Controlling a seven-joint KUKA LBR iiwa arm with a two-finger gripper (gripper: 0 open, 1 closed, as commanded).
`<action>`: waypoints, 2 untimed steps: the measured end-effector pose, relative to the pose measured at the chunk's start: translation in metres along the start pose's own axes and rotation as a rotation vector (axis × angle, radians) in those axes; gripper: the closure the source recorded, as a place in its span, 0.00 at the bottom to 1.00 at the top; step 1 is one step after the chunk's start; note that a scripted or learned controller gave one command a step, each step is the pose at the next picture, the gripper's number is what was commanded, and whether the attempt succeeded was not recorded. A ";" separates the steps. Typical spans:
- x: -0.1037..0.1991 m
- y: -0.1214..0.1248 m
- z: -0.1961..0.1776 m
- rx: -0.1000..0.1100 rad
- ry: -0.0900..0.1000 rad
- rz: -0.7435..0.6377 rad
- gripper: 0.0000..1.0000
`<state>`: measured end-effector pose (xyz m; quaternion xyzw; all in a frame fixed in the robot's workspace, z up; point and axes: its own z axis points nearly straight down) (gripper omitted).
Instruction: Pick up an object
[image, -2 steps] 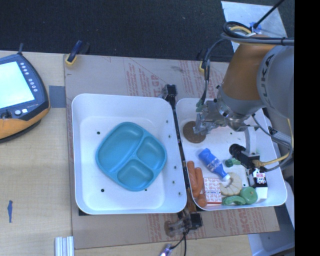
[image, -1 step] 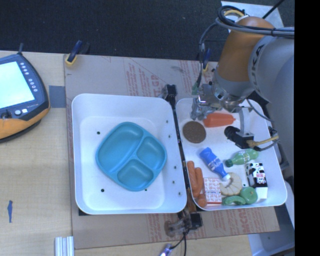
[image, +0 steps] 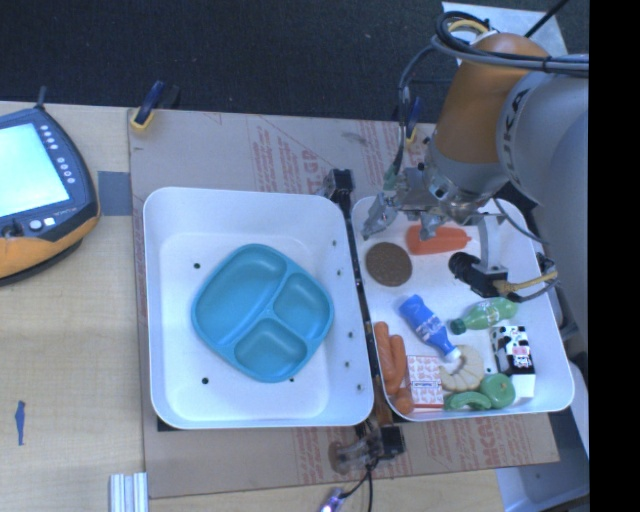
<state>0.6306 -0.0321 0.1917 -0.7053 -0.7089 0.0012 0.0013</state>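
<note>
Orange carrot-like toy (image: 437, 240) lay in rt bin (image: 548, 385), just below tool (image: 425, 212); tool grip state: cannot tell. Blue plate (image: 262, 312) in lt bin (image: 160, 300).

A: Where is the camera?

B: High up over the bench (image: 70, 330). It looks down at a slant.

A: What can it see?

B: Both white bins, side by side. The left bin (image: 160, 300) sits in the middle and the right bin (image: 552, 352) is near the right edge.

A: Is it close?

B: No, it's far enough back to fit both bins. The arm (image: 520, 100) comes in from the right.
</note>
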 end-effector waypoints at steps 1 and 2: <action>-0.061 0.025 0.057 0.000 -0.001 0.003 0.00; -0.065 0.029 0.090 -0.010 -0.009 0.002 0.00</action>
